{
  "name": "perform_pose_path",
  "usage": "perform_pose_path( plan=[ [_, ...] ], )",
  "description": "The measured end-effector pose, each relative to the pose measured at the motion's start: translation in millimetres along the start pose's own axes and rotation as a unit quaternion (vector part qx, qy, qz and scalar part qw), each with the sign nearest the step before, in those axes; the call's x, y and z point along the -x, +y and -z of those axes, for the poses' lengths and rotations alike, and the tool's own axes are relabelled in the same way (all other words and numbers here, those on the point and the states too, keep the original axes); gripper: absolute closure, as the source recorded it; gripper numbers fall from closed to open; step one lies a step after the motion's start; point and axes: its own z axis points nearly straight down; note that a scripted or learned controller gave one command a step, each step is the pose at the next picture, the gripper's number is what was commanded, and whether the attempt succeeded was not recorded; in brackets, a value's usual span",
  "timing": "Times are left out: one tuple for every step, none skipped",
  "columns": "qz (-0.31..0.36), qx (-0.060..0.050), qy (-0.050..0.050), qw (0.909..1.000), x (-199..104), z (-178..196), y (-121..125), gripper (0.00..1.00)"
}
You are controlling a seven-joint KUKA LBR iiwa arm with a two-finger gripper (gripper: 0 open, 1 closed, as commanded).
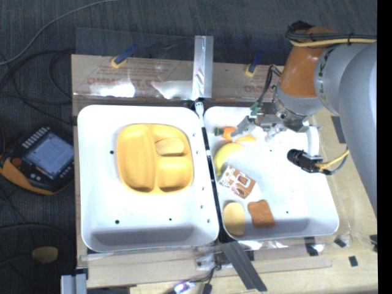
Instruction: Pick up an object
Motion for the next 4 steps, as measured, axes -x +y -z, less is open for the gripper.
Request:
perform_pose_path(
  plan=[
    [0.050, 0.005, -0.003, 0.9987, -5.6, -59.2, 25.0, 0.00],
    [0.087, 0.006, -0.003, 0.9962, -9.0, -58.7, 15.8, 0.00],
    [0.088, 0.001, -0.003, 0.9961, -6.5, -47.1, 14.1, 1.00],
    [0.212, 0.001, 0.000, 0.9772, -59.2, 35.8, -24.3, 1.00]
  ],
)
